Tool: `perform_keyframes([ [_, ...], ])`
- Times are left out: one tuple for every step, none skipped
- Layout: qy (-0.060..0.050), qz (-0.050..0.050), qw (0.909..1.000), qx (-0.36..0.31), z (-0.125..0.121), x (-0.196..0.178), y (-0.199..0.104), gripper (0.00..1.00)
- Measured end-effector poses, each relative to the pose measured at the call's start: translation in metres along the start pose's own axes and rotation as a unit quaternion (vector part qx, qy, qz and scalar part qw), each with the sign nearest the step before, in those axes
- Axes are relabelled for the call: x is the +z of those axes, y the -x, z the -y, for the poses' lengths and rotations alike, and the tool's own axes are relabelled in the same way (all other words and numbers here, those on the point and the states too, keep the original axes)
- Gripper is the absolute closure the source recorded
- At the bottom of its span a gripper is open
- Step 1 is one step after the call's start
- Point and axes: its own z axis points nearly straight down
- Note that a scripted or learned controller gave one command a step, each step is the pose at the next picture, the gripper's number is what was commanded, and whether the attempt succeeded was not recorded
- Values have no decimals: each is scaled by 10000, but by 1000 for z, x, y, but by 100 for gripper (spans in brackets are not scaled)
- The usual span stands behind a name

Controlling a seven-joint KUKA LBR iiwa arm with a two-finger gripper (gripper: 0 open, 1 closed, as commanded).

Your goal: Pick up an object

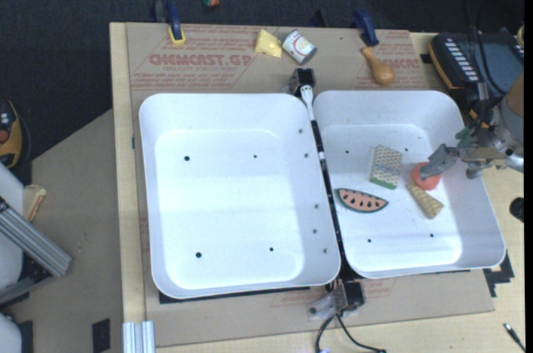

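Note:
The right bin [466, 247] holds a watermelon slice [362, 200], a tan and green block [385, 166], a red-orange piece [427, 175] and a tan crust-like piece [426, 202]. My gripper [445, 157] reaches in over the right rim of this bin. Its tip hangs just above and to the right of the red-orange piece. Whether it touches that piece is not clear from this angle.
The left bin [166, 114] lies beside the right one. Behind the bins, on the board, lie a yellow wedge [268, 43], a small white can [298, 47] and a brown pear-shaped toy [379, 68]. Blue clamps [173, 20] hold the board's back edge.

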Motion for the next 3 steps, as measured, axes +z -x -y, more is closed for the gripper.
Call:
perform_keyframes([
  [15,7,10000,-43,-41,105,-101,0],
  [71,25,10000,0,-43,87,-95,100],
  [60,23,10000,3,-43,88,-95,0],
])
